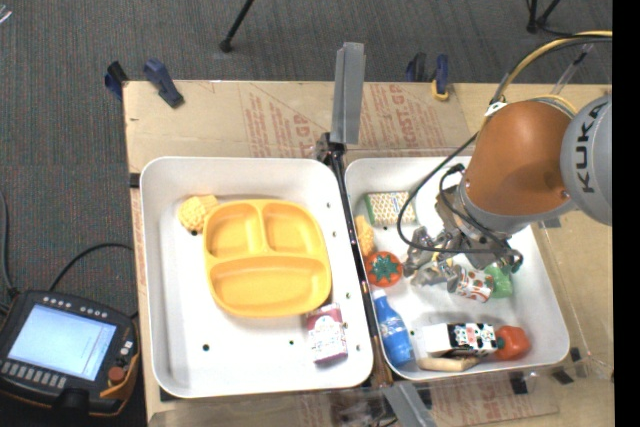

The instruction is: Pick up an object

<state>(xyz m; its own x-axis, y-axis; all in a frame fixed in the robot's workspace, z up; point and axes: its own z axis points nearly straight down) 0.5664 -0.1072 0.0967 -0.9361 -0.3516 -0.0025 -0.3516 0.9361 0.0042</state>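
- the arm (530, 165), grey with an orange band, reached in from the right and hung over the right bin (553, 300).
- the gripper (455, 260) sat low in that bin, among the toys near its middle; whether it was parted or closed on anything could not be told.
- just beside it lay a small white can with red print (470, 283), on its side, touching a green toy (501, 281).
- a tomato (382, 267), red with a green top, lay left of the gripper, near the bin's left wall.
- a blue bottle (392, 327) with a white label lay tilted at the front left.
- a black-and-white carton (462, 337) lay along the front, with an orange-red piece (511, 343) at its right end.
- the left bin (170, 265) held a yellow divided plate (266, 255), a corn cob (196, 211) and a pink carton (326, 335).
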